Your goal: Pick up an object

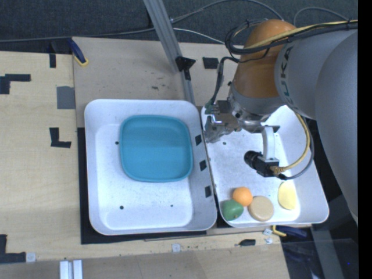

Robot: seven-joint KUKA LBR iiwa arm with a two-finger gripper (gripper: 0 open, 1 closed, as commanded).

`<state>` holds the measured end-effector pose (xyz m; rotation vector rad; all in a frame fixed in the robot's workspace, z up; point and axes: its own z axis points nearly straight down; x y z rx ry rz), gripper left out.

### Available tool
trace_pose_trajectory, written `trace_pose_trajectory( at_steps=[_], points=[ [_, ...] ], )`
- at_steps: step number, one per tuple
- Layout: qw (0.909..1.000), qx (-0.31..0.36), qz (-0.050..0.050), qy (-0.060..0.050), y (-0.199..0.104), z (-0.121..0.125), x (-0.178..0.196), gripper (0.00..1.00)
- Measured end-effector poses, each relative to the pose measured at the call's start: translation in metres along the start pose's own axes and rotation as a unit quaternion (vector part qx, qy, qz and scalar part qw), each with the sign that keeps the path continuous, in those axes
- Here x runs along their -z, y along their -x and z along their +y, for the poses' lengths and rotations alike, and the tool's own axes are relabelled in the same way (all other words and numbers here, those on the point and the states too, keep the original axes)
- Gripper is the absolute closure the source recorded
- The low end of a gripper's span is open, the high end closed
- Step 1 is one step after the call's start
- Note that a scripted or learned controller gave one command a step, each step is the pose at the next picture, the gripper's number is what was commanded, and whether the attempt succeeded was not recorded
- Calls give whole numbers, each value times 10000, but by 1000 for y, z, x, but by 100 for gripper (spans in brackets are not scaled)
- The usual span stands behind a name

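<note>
Wooden bench [35, 173], two white bins [99, 156], blue plate [156, 147] left, claw [218, 127] state unclear, right bin.

The tabletop [35, 173] is a pale wooden surface marked with scattered strips of dark tape. Two shallow white bins sit on it side by side, their inner rims touching. The left bin [104, 214] carries a blue plate [156, 147] in its upper half. The right bin [308, 211] is partly covered by the arm; near its front edge lie an orange ball [242, 196], a green object [232, 210], a tan round object [261, 208] and a yellow object [287, 196], close together.
</note>
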<state>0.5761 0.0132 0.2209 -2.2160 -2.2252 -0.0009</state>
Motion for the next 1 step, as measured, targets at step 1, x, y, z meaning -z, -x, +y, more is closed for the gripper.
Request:
trace_pose_trajectory(
  at_steps=[1],
  points=[
    [10000, -5, -3, -4, -46, -14, -6, 100]
  ],
)
